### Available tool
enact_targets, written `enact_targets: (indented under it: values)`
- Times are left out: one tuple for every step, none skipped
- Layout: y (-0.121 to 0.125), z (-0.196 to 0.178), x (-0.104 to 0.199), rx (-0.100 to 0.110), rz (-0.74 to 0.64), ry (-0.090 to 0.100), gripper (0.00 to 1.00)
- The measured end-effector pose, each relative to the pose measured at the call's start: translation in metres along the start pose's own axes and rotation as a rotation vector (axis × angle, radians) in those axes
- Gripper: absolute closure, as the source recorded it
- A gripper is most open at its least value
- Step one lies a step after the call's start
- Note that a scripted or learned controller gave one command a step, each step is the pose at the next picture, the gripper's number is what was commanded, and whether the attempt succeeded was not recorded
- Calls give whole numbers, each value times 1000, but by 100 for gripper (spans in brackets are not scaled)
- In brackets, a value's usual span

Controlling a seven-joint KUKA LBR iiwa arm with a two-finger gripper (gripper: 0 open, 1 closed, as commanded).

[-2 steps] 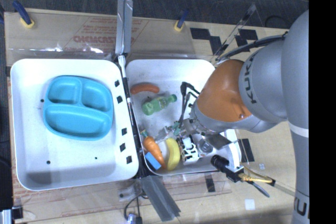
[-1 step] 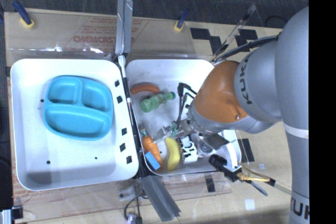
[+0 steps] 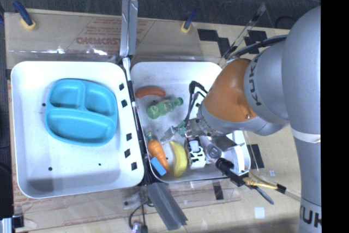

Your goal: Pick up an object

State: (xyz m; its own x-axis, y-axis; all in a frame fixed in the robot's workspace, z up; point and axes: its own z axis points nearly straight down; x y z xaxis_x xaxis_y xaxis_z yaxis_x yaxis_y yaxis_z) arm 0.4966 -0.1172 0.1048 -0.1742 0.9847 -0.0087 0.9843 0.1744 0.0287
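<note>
Hard to name one task thing; several toys lie in the right bin. Nearest the tool: a yellow banana, long side running from 12 to 6 o'clock, near the bin's 6 o'clock edge. Just at its 9 o'clock, touching or almost touching, an orange carrot with a blue block by its lower end. Up at 12 o'clock, a green bottle, lying flat, cap end toward 2 o'clock. Above that, a red-brown sausage, lying from 9 to 3 o'clock.

Tool low in the right bin, just at 3 o'clock of the banana. Cannot tell if apart or together, or if anything is held; mostly hidden under the grey and orange arm.

In the left bin, a blue tray with three sections. Both bins sitting on a brown surface.
</note>
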Motion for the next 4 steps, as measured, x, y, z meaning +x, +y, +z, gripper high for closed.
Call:
enact_targets:
  values:
    - [89,16,-17,31,152,7,0]
    - [151,20,-45,42,162,9,0]
    - [152,11,-43,45,152,10,100]
    - [152,11,-42,46,152,11,0]
